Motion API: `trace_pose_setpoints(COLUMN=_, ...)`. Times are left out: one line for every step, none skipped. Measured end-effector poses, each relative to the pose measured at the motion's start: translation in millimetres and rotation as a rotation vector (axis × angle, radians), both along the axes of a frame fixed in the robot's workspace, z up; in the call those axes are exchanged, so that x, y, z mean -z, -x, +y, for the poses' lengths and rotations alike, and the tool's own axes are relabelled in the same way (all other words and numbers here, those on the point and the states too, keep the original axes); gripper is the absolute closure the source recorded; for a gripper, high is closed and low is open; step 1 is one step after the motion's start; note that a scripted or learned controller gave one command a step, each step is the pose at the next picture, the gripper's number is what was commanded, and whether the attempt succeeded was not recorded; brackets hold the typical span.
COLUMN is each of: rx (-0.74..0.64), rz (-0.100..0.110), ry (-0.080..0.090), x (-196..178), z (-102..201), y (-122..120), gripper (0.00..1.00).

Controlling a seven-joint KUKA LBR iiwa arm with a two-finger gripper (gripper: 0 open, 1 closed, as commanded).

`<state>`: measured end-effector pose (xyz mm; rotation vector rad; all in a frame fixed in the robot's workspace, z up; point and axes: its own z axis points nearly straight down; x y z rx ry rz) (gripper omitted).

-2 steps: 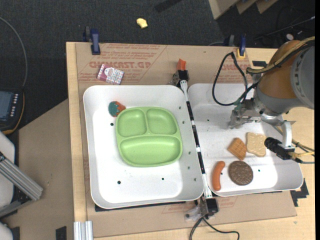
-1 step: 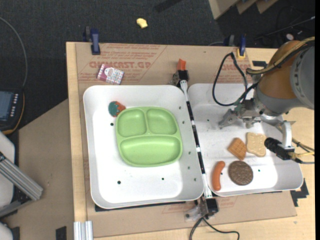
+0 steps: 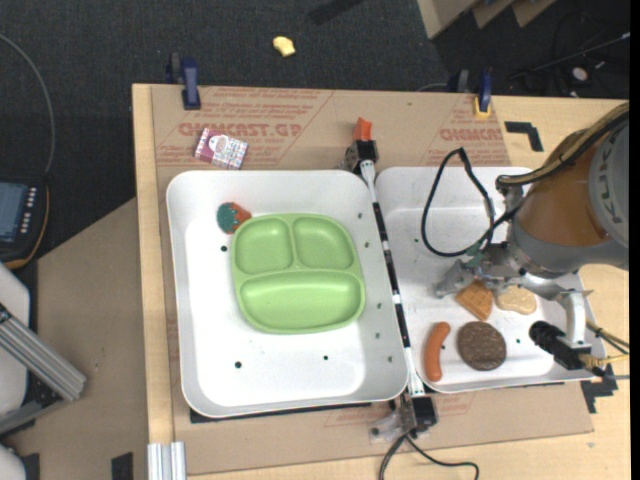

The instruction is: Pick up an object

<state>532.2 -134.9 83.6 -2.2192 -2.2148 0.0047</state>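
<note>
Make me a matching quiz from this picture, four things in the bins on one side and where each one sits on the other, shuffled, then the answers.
Things:
1. green divided plate
2. hot dog
3. round brown patty
4. small red and green toy

Places:
A. right bin, near the front wall, beside the divider
B. left bin, at the plate's back left corner
C. middle of the left bin
D. right bin, just right of the hot dog

Pairs: 1-C, 2-A, 3-D, 4-B

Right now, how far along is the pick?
Nothing looks picked yet. The gripper is down in the right bin, next to the toast piece, with no clear hold visible. The sausage, brown patty and pale cookie lie loose on the bin floor. Grasp and lift remain.
</note>
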Motion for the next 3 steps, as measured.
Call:
trace_pose_setpoints(rx=-0.001, rz=-0.010, ry=0.003, x=-11.5, z=-0.4, y=-3.8, gripper=1.00)
trace_pose_setpoints(rx=0.003, rz=-0.018, ry=0.010, x=-109.2, z=-60.2, y=-6.0, gripper=1.00)
trace_pose_setpoints(rx=-0.006, rz=-0.013, ry=0.005, x=-108.7, z=-40.1, y=-65.0, gripper=1.00)
